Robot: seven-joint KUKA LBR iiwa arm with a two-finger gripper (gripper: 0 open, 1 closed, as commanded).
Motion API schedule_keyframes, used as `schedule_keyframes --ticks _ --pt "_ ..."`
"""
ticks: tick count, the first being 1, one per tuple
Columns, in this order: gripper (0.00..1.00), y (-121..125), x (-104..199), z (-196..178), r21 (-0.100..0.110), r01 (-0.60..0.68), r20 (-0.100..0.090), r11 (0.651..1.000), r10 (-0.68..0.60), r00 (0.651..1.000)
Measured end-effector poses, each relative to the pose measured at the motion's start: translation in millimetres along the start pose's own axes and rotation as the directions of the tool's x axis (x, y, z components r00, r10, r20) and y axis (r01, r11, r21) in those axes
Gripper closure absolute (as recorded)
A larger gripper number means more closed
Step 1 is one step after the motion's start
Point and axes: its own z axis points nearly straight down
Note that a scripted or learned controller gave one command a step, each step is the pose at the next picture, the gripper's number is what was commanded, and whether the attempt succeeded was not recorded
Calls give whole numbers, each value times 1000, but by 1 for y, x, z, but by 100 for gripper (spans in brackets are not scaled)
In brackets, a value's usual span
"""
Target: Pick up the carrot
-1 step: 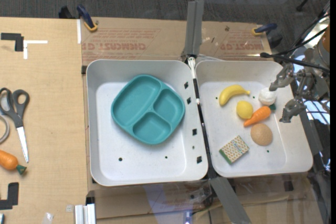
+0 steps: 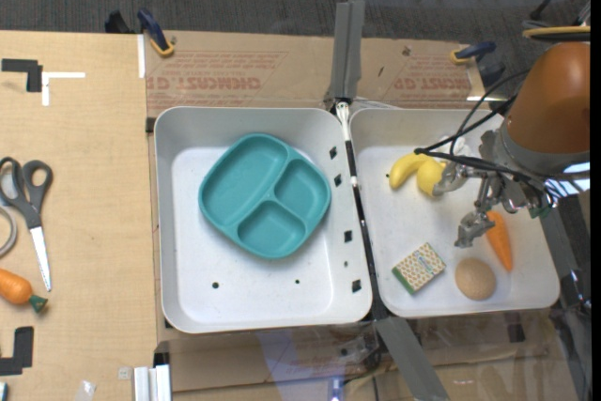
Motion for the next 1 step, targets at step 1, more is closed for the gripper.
schedule_keyframes --ticks 1 --pt "0 -57 28 16 2 -95 2 995 95 995"
